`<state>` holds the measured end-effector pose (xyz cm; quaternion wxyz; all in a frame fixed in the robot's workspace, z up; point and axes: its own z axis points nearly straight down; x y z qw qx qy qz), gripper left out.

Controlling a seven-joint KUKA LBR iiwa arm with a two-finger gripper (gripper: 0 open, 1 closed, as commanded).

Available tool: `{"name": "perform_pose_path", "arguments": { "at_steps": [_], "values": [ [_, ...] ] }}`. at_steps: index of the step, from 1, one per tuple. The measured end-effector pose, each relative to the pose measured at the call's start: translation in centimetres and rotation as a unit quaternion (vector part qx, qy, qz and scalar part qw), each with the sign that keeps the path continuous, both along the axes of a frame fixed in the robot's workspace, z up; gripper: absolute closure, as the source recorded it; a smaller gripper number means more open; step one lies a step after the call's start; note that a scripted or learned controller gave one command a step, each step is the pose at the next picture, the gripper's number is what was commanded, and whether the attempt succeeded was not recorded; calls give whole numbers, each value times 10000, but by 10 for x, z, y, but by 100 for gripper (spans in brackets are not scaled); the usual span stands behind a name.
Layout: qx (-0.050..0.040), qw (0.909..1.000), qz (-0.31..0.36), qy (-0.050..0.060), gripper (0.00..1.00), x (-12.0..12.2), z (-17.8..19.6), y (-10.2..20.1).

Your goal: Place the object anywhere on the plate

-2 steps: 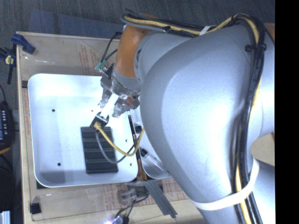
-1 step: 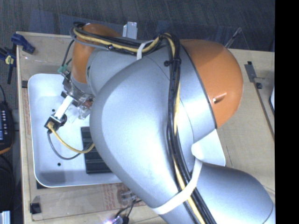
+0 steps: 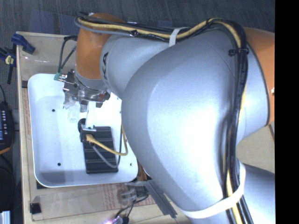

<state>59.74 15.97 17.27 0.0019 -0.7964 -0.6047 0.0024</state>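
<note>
Camera view: gripper [image 3: 76, 102] low over the far half of the white bin [image 3: 49, 143] at the view's left; whether released or clenched cannot be told. Arm [image 3: 187, 115] covers the view's right half, so the object's place, and its bearing from the gripper, cannot be judged.

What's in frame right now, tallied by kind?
grey arm: 1
gripper: 1
white bin: 1
blue clamp: 1
Total: 4
The arm covers the right of the bench, so nothing there can be counted.
</note>
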Motion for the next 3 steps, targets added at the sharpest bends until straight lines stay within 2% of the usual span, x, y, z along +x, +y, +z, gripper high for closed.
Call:
{"name": "perform_pose_path", "arguments": {
  "at_steps": [1,2,3],
  "values": [
    [-9,9847,-1742,-10,100,31,-20,7],
    [4,9985,-543,-25,100,59,51,-38],
    [5,9953,968,-4,100,-11,94,-31]
  ]
}}
